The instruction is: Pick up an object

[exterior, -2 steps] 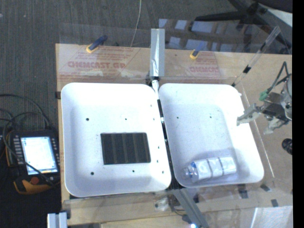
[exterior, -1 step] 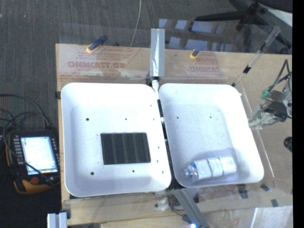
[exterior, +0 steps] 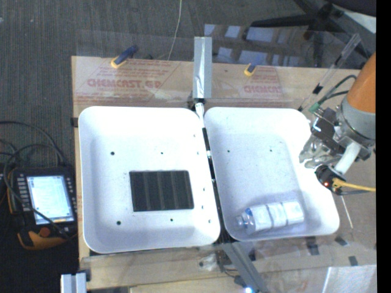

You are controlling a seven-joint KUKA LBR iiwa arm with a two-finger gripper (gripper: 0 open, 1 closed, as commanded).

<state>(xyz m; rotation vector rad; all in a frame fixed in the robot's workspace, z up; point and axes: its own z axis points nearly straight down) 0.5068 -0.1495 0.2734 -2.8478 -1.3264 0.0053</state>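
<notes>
A clear plastic bottle (exterior: 272,215) with a white label lies on its side near the front wall of the right bin (exterior: 256,133). A dark ribbed rectangular pad (exterior: 162,190) lies flat in the middle of the left bin (exterior: 110,133). My gripper (exterior: 314,156) hangs over the right rim of the right bin, well up and to the right of the bottle. Nothing shows in its grasp. The grey arm with its orange band (exterior: 366,90) comes in from the right edge.
A metal bar (exterior: 202,72) stands at the back between the bins. Two clamps (exterior: 124,56) (exterior: 249,70) hold the board behind them. A handheld control unit (exterior: 46,199) with cables lies on the floor at left. A chair base (exterior: 305,8) is at back right.
</notes>
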